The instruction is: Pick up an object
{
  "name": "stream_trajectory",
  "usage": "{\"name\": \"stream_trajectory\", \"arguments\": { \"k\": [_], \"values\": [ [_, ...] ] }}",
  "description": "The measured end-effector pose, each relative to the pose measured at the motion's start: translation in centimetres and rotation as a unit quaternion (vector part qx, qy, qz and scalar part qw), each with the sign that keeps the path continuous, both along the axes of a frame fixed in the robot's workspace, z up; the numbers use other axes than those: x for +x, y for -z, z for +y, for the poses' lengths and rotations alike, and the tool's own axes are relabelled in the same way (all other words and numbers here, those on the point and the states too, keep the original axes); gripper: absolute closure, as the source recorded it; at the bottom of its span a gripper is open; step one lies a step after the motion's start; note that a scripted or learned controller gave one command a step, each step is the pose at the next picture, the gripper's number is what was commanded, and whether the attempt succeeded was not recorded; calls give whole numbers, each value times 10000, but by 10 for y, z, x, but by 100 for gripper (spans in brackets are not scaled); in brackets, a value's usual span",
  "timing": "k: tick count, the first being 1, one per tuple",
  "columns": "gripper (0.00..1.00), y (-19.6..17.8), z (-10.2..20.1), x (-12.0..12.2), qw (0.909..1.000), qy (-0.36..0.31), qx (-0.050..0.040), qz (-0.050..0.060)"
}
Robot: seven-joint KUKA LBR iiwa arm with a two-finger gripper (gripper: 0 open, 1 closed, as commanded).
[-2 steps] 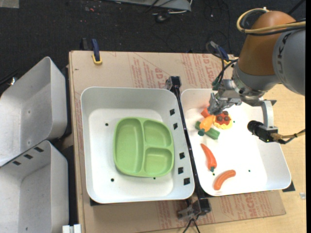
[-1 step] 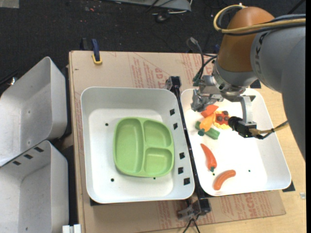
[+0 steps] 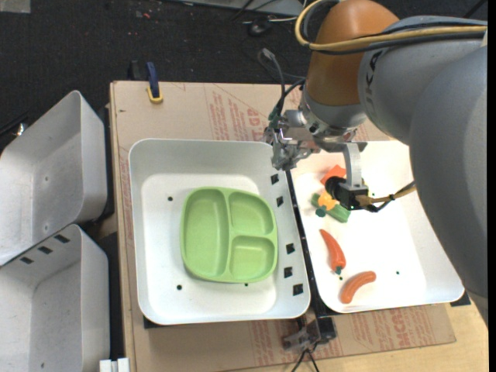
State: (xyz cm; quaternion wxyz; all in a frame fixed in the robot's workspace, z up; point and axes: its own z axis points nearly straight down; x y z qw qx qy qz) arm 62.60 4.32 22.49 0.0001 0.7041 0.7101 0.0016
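since the two-finger gripper (image 3: 288, 147) on the grey arm hangs over the shared wall between the left shallow white bin (image 3: 147, 208) and the right shallow white bin (image 3: 403, 239), at their far end, every candidate lies nearward of it and off to one side. whether the gripper is spread or closed cannot be told from this slant, and nothing can be seen held in it.

nearest is a small yellow and green plastic toy (image 3: 328, 205) in the right bin, just right of the wall in this view and near the gripper on its camera side. a small orange piece (image 3: 335, 172) sits close behind the toy.

further along the same line lies a red plastic chilli pepper (image 3: 334, 250). its long axis runs nearly parallel to the wall, darker tip toward the near rim, so a pinch across its narrow width looks suitable. an orange plastic sausage (image 3: 357, 286) lies slanted near the front rim.

the light green divided plastic plate (image 3: 230, 235) lies flat in the middle of the left bin, well apart from the gripper, and would probably be awkward to pinch. the likeliest move is a shift rightward and nearward, then down onto the toy.
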Motion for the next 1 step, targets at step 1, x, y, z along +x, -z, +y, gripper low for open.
{"name": "stream_trajectory", "arguments": {
  "k": [1],
  "values": [
    [100, -14, 52, 12, 10000, 6, 1, -7]
  ]
}}
